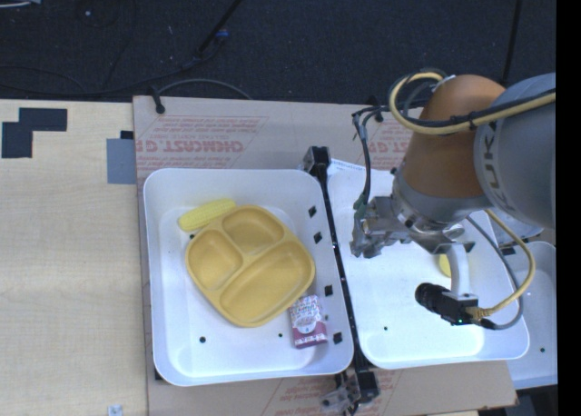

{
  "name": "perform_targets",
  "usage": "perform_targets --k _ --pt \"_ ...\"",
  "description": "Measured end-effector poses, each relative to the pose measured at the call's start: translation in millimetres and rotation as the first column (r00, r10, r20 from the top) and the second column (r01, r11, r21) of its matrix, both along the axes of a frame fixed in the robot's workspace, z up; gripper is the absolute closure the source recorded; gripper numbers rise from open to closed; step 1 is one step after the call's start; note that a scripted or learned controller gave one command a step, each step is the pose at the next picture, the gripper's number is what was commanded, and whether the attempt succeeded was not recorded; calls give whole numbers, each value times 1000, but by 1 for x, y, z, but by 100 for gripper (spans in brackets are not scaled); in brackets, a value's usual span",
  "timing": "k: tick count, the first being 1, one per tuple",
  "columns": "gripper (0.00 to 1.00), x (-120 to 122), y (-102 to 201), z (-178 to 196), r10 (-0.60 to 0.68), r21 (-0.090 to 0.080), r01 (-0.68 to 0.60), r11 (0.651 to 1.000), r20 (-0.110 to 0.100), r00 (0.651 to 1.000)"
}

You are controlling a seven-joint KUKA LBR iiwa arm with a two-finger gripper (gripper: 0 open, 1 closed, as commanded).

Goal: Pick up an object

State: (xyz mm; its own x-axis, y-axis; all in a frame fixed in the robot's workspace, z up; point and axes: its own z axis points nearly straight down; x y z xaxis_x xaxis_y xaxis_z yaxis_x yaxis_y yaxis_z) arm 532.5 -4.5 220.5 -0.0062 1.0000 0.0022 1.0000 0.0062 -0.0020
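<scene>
In the left bin lies a yellow divided plate. A yellow corn-like piece rests against the plate's upper left edge. A small red and white packet lies just below the plate's lower right corner. My gripper hangs over the left part of the right bin, close to the divider between the bins. A small yellow object peeks out from under the wrist, mostly hidden by the arm.
The arm's grey and orange body covers the upper part of the right bin. A black connector with yellow cable hangs over the bin's lower middle. Cardboard underlies both bins.
</scene>
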Motion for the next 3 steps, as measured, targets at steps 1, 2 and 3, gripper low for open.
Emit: perform_targets --k 1,2,3 --pt "100 13 51 -4 -2 -1 2 1000 -1 1000" --pt "100 11 111 6 0 0 0 1000 -1 1000" --pt "0 11 107 6 -4 -3 4 1000 -3 1000"
